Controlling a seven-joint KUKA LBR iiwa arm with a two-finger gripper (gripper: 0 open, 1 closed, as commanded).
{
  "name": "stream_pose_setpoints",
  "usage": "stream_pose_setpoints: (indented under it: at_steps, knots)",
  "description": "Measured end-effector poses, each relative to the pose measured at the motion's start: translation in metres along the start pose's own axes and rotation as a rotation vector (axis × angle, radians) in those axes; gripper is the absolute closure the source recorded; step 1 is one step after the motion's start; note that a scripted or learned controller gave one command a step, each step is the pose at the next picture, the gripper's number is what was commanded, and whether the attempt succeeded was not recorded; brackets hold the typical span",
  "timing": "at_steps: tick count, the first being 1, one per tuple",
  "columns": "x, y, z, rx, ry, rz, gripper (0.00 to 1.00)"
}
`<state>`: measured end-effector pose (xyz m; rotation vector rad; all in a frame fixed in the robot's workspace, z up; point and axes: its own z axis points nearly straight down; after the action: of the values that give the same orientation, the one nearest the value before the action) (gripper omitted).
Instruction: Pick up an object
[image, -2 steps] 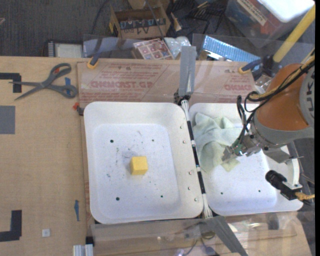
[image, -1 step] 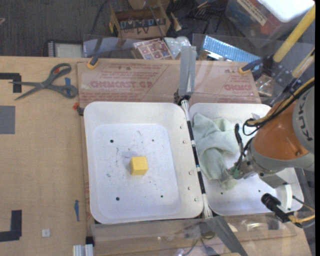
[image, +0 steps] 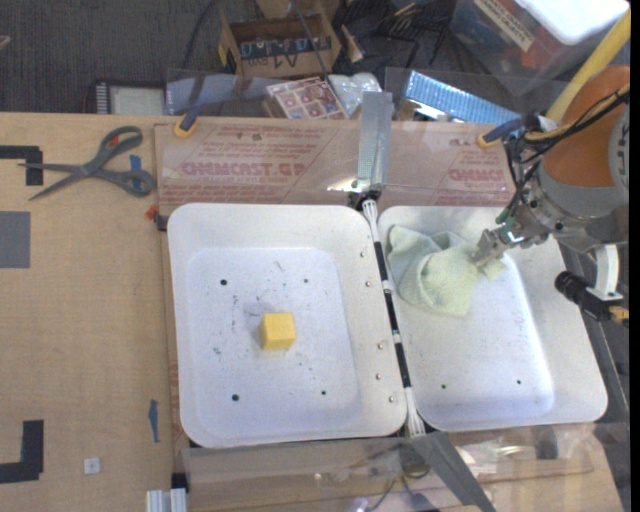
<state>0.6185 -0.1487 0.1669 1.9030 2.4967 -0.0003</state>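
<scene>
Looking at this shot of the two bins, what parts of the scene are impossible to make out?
- Pincer, camera view: too small and blurred against the pale green cloth to tell whether it grips it.
- Arm, camera view: cut off by the right and top edges.
- Cloth underside: hidden by its own folds.
- Clutter behind the bench, camera view: blurred behind clear sheeting.
- Dark specks around the yellow block in the left bin: too small to identify.

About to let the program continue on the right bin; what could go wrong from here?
1. The tool sits at the edge of the pale green cloth; it may pinch only a fold and slip off.
2. The cloth is bunched near the right bin rim, so it could drag over the divider.
</scene>
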Motion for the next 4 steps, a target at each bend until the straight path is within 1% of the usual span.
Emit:
stream_pose_setpoints:
  at_steps: [1, 2, 3, 4]
  knots:
    - [-0.031, -0.005, 0.07, -0.003, -0.001, -0.006, 1.0]
    - [-0.01, 0.048, 0.063, 0.001, 0.0, 0.127, 1.0]
    - [0.02, -0.054, 0.076, -0.002, 0.0, 0.253, 1.0]
    - [0.02, -0.132, 0.078, -0.007, -0.004, 0.032, 1.0]
